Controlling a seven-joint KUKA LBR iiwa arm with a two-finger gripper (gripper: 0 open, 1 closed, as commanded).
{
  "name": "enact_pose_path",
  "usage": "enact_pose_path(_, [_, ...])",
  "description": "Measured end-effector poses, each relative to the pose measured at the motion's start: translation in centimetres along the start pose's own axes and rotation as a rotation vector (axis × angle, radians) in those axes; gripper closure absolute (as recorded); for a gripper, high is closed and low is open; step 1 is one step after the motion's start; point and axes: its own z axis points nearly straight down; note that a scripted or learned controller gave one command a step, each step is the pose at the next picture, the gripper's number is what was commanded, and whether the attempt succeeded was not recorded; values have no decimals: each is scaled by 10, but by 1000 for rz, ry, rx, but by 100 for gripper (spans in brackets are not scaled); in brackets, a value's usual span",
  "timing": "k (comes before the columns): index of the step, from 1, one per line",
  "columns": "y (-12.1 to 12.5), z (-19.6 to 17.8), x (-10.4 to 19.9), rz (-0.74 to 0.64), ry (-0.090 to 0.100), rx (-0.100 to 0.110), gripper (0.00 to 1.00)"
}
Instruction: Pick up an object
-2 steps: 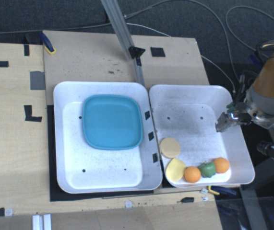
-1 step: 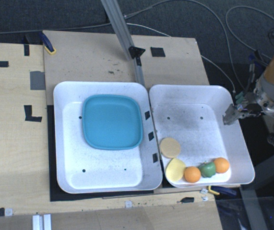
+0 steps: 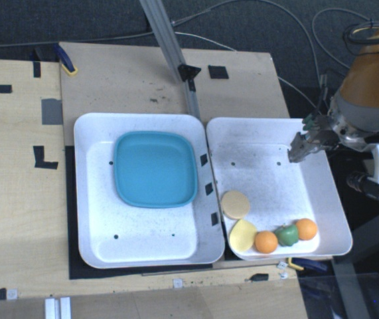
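The right bin [image 3: 269, 145] holds several small food items along its near edge: a pale round biscuit [image 3: 235, 204], a yellow piece [image 3: 242, 235], an orange ball [image 3: 265, 242], a green piece [image 3: 286, 235] and a second orange ball [image 3: 306, 229]. My gripper [image 3: 298, 149] hangs over the far right rim of that bin, well away from the items. Nothing shows between its fingers.
The left bin [image 3: 96, 238] carries a square blue plate [image 3: 154, 168]. A grey metal pole [image 3: 169, 42] slants down to the gap between the bins at the back. Cables run across the dark floor behind the bench.
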Motion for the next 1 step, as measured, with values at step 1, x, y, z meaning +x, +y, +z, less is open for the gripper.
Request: enact_pose_path(1, [24,-5,48,0,0,0,100])
